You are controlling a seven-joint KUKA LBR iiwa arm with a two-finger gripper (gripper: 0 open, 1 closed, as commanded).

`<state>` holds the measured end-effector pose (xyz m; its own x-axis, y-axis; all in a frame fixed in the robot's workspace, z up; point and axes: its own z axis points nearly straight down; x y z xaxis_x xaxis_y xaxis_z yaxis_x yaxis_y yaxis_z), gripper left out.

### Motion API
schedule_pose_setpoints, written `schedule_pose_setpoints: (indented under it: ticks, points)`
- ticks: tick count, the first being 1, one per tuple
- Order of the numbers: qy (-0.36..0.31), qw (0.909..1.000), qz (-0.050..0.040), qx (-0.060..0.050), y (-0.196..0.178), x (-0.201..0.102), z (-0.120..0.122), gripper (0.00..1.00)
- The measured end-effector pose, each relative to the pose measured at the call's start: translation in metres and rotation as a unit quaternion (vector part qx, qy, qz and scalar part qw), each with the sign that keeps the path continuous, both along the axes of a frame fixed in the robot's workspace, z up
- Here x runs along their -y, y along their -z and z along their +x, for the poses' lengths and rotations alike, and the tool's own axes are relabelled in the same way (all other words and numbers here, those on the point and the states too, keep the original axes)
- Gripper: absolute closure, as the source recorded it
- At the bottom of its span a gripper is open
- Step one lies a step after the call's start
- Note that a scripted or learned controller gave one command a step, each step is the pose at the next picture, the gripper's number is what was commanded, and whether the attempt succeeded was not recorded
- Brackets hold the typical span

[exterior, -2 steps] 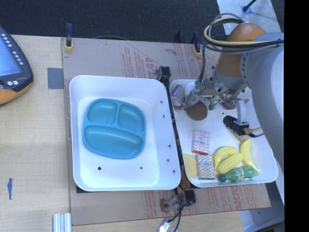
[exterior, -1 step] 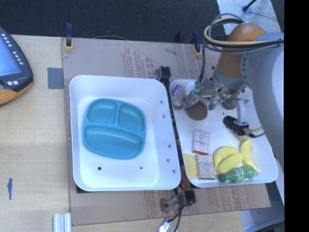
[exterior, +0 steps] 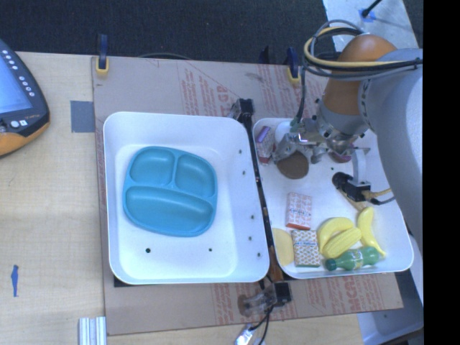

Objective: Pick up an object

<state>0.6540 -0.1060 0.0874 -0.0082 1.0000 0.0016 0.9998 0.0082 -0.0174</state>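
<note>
A brown, rounded object (exterior: pixel 292 167) lies near the far end of the right-hand shallow white bin (exterior: pixel 320 192), close to the wall shared with the other bin. The grey arm's gripper (exterior: pixel 305 144) hangs directly over its far edge. Whether the gripper is open, closed or touching the object cannot be told from this angle.

Just beside the brown object, against the bin's left wall, sits a small reddish wrapped item (exterior: pixel 264 142), too blurred to identify. A strip of bare white floor separates the brown object from a small printed packet (exterior: pixel 300 210). Nearer the camera lies a second printed packet (exterior: pixel 305 249), with a pale yellow wedge (exterior: pixel 282 246) on its left. To its right is a bunch of yellow toy bananas (exterior: pixel 338 236), and a green toy bottle (exterior: pixel 352 259) lies along the near rim.

The left-hand white bin (exterior: pixel 230 157) holds a blue plastic divided plate (exterior: pixel 171 191) with open floor all around it.

Both bins rest on a brown cardboard sheet (exterior: pixel 187 85) on a pale wooden bench (exterior: pixel 50 214). A grey and orange handheld control unit (exterior: pixel 18 95) sits at the bench's far left edge.
</note>
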Motion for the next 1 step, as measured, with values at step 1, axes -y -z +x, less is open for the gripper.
schedule_pose_setpoints:
  ticks: [1]
  points:
    - [-0.003, 1.0, -0.0005, -0.003, -0.0077, 0.0003, -0.0001, 1.0]
